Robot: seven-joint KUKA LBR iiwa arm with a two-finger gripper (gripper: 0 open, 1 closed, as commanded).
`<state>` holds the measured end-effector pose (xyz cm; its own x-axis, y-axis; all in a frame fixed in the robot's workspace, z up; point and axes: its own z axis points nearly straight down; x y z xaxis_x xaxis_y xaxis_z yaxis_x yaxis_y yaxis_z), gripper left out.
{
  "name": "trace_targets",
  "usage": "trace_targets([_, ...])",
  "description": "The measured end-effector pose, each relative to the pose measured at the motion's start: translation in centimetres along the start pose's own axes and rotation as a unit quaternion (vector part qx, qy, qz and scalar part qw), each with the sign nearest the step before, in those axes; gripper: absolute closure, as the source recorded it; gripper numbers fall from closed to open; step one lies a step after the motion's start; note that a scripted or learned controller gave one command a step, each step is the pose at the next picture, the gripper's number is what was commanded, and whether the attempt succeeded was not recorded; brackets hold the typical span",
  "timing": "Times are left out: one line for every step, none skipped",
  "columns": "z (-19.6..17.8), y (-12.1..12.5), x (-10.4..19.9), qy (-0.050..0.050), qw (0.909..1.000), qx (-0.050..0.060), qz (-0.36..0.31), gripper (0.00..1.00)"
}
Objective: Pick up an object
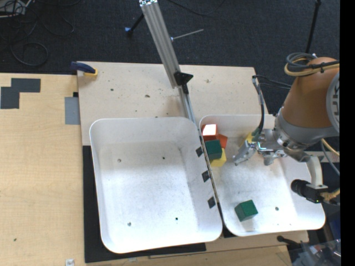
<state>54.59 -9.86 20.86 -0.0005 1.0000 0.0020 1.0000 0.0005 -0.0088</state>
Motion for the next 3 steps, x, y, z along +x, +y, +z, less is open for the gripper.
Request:
trace_targets([-0.2,0.1,-0.2,-0.001,1.0000,-0.003,0.002,0.00])
trace_targets([6.2,-0.3,-0.4,0.000,1.0000,0.001,0.001,0.00])
trace_targets([11.4,-0.3,-0.4,0.000,1.0000,-0.002,0.001,0.00])
